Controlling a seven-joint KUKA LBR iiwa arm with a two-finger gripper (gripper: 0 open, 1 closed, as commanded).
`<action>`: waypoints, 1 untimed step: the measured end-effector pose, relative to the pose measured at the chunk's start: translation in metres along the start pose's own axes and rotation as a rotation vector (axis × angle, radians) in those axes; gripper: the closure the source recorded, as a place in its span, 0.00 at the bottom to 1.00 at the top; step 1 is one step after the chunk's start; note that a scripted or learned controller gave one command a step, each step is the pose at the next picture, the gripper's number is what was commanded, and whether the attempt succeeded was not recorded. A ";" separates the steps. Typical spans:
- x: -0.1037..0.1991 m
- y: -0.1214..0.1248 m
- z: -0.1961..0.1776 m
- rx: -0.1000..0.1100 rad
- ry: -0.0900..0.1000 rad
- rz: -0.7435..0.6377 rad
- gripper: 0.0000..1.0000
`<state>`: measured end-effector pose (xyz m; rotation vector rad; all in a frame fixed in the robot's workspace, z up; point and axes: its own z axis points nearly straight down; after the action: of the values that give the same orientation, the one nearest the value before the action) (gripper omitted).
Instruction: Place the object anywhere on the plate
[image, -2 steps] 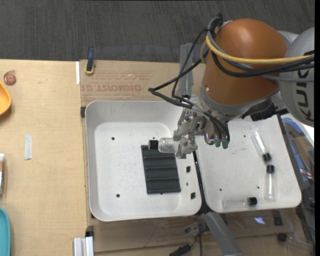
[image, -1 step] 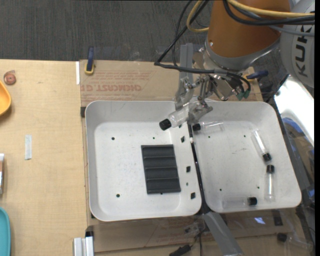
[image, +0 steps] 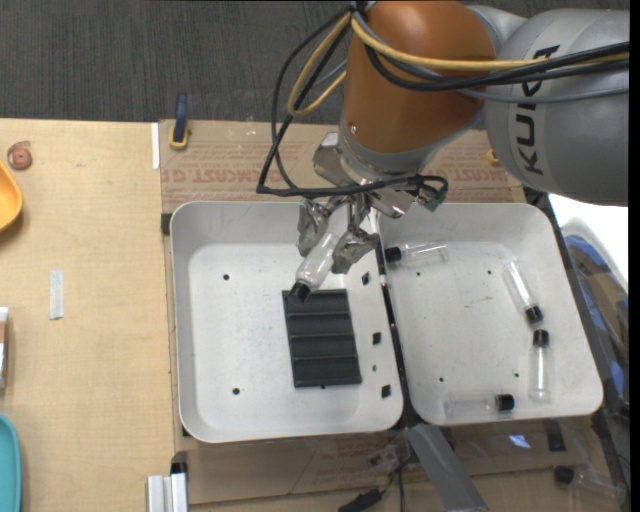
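A black ridged plate (image: 323, 341) lies flat in the left white bin (image: 215, 330), near its middle. My gripper (image: 333, 243) hangs over the bin's back part, just beyond the plate's far edge. It is shut on a clear plastic tube (image: 316, 264) that slants down and to the left. The tube's black cap (image: 298, 292) sits right at the plate's far left corner, touching it or just above it.
The right bin (image: 470, 330) holds several more clear tubes with black caps, one near its back left (image: 415, 252) and others along its right side (image: 521, 288) and front (image: 478, 406). The wooden bench (image: 80, 300) extends to the left.
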<state>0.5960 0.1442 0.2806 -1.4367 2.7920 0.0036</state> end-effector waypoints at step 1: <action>-0.039 -0.029 -0.082 0.001 -0.003 -0.550 1.00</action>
<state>0.6423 0.1593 0.3629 -2.1388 2.2940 0.0031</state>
